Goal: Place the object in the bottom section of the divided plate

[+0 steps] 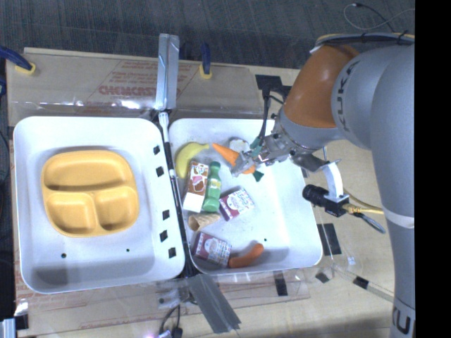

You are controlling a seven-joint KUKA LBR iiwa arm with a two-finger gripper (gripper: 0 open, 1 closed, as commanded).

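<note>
Gripper (248, 162) works over the carrot (227, 153) in the right bin (299, 238); grip state unclear. Pick step underway. Next: secure it, then carry to the yellow divided plate (89, 191).

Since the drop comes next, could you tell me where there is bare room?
The divided plate has nothing in its sections. In the left bin, bare floor borders the plate's front edge. The right bin is crowded along its left side, banana to sausage; its right half is freer.
</note>
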